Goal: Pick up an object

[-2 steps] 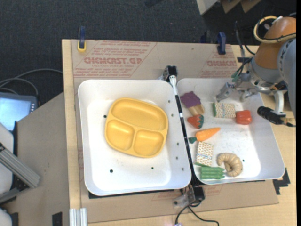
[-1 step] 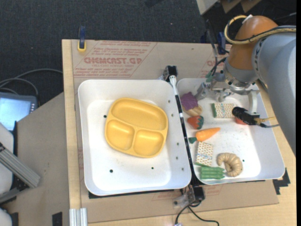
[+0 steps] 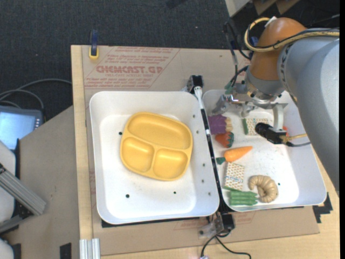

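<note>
The right bin (image 3: 299, 172) holds several toy foods. A purple piece (image 3: 217, 124) lies by its left wall, with a red strawberry (image 3: 224, 140) just below it. An orange carrot (image 3: 237, 154) sits mid-bin. Nearer the front are a patterned cracker (image 3: 234, 175), a tan croissant (image 3: 263, 188) and a green pea pod (image 3: 241, 198). My gripper (image 3: 251, 106) hangs over the far part of this bin, under the orange band (image 3: 272, 47). It is right of the purple piece and above a small green and white item (image 3: 252, 124). I see nothing held.
The left bin (image 3: 108, 166) holds a yellow divided plate (image 3: 156, 145). A black clip (image 3: 195, 83) sits at the far end of the ridge between the bins. The grey arm (image 3: 318, 90) covers the right bin's far right corner. Cardboard (image 3: 129, 69) lies under both bins.
</note>
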`<state>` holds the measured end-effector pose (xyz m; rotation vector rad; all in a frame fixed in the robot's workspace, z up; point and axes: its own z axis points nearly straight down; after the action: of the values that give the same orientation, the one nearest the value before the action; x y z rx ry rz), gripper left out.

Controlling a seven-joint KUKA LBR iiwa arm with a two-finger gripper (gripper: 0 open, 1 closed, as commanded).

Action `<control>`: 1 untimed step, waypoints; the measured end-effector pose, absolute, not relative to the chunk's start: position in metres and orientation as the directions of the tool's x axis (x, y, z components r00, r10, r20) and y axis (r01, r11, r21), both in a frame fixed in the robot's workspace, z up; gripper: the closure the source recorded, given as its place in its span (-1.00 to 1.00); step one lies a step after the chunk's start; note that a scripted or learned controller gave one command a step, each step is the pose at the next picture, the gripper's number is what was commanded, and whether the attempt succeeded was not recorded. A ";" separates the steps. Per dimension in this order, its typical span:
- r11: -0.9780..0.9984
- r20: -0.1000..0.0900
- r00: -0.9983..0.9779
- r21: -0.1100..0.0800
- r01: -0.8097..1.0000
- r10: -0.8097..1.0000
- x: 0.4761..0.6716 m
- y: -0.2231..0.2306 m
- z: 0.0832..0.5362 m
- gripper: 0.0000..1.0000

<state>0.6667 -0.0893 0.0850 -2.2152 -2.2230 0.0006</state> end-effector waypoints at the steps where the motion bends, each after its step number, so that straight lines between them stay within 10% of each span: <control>1: 0.001 0.000 -0.001 -0.003 1.000 1.000 0.666 -0.092 0.085 -1.00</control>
<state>0.6664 -0.0924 0.0850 -2.2190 -2.2211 0.0025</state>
